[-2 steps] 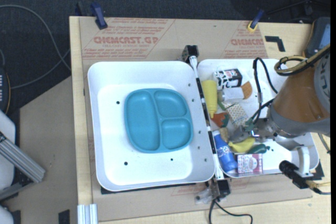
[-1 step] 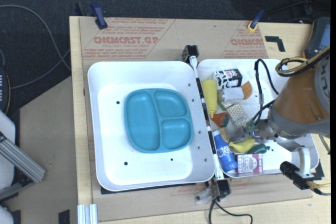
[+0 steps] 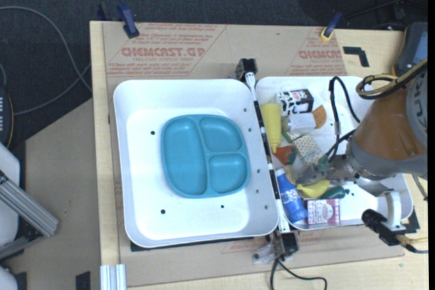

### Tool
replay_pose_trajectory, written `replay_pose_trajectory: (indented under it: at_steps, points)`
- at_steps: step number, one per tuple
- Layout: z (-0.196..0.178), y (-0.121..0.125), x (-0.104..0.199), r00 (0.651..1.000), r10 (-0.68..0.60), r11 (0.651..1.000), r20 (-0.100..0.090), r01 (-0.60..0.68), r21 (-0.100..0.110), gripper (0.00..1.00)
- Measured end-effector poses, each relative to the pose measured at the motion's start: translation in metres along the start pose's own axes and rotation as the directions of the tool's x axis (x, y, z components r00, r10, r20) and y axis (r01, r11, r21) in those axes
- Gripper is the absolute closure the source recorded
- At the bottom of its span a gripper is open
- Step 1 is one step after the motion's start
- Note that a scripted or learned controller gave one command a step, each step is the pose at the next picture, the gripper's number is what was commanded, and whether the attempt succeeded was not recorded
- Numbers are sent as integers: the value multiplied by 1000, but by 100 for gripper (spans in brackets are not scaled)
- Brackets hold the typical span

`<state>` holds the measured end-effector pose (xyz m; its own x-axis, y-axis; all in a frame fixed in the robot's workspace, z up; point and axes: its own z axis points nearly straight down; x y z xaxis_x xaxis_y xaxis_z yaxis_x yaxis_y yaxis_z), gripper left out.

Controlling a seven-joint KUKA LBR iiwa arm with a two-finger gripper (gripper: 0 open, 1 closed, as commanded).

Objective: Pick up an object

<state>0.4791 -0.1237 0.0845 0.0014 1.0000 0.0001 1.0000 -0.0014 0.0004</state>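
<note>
- The arm (image 3: pixel 391 125) reaches in from the right and hangs low over the right bin (image 3: pixel 353 210), its grey and orange wrist covering much of that bin's far side.
- The gripper (image 3: pixel 325 172) sits down among the clutter near the middle of the pile; whether it has clenched on anything I cannot tell, since the wrist and the heap hide its tips.
- The pickable things all lie in the right bin: a yellow banana-like toy (image 3: pixel 271 124) along the left wall, a black-and-white patterned box (image 3: pixel 296 100) at the far end, a blue bottle (image 3: pixel 291 199) at the near left, a pink-and-white packet (image 3: pixel 322 212) beside it, and a pale checked piece (image 3: pixel 306 146) close to the gripper.
- The left bin (image 3: pixel 136 112) holds a blue divided plate (image 3: pixel 204 154), well apart from the arm.
- Risk, as I judge it: the items are packed touching and overlapping, so a close could catch two at once or only an edge, and the thing could slip on the lift.
- The yellow piece (image 3: pixel 314 189) just under the gripper looks partly buried, which could make it drag its neighbours.
- A black cable (image 3: pixel 334 109) loops near the wrist and might snag as the arm rises.
</note>
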Motion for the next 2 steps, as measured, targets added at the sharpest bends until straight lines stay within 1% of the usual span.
replay_pose_trajectory:
  at_steps: [1, 2]
  points:
    - [-10, 0, 0, 1000, 1, 1000, 0, -1, -2, 100]
    - [-100, 41, 79, 1000, -3, 1000, -1, 3, -1, 100]
